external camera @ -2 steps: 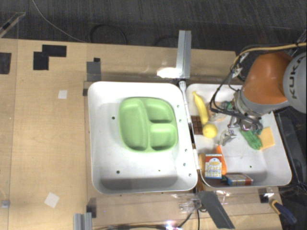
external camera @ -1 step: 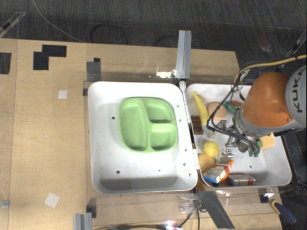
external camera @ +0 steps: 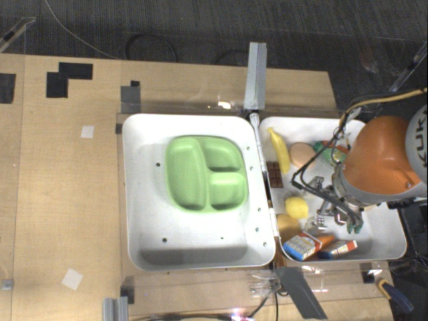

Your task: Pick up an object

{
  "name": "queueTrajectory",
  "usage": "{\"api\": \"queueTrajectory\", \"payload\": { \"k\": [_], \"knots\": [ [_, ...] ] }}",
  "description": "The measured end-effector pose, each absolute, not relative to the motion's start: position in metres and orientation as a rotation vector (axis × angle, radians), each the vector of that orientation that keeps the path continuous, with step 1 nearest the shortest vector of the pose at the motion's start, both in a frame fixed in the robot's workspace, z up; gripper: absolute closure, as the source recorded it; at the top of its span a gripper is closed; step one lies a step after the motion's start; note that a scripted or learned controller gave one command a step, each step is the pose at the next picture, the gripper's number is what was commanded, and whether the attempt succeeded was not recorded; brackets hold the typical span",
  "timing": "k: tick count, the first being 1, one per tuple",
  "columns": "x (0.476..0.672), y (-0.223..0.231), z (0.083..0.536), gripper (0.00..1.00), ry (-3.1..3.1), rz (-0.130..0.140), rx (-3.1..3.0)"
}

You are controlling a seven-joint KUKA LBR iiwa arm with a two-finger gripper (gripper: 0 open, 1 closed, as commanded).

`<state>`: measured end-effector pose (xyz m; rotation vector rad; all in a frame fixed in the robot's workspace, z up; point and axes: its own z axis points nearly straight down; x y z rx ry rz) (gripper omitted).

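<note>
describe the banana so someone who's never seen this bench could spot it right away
Start at the right-hand white bin, the one the arm reaches into. Along its left wall, near the top corner, lies the banana, running lengthwise down the wall. It is long, slim and curved, unlike the round yellow lemon below it and the pale egg-shaped object beside it.

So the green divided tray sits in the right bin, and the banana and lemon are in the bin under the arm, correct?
Not quite. The camera view shows the green divided tray in the left bin, not the right. The banana and lemon do lie in the right bin, under the arm.
</note>
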<state>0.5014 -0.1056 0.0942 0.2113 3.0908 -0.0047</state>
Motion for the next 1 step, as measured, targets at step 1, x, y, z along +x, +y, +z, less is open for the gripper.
{"api": "queueTrajectory", "payload": {
  "k": [1],
  "knots": [
    [0.5884, -0.1034, 0.0902, 0.00, 3.122, -0.001, 0.098]
  ]
}}
